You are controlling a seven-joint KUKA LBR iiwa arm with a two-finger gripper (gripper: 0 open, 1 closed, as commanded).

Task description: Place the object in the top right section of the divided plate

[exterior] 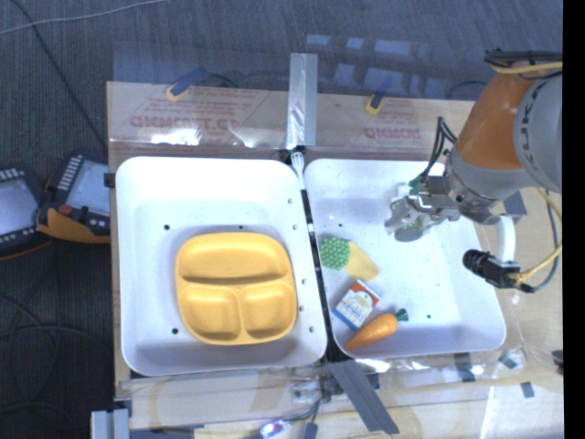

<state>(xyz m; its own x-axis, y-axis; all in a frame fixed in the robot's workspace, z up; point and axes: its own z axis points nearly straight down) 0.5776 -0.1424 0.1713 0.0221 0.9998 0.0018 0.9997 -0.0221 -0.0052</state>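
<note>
Left bin (137,245): holds the divided plate (238,286).
Right bin (457,309): carrot (373,329), carton (356,304), and broccoli (335,251) near the divider; gripper (405,218) above.

I see the yellow plastic divided plate (238,287) lying flat in the middle of my left white bin, with one wide section at 12 o'clock and two smaller sections at 6 o'clock. The objects lie in my right bin, at its 7 o'clock part: a green round piece (335,251) touching a pale yellow wedge (362,264), a small colourful box (356,305), and an orange toy carrot (373,328).
</note>
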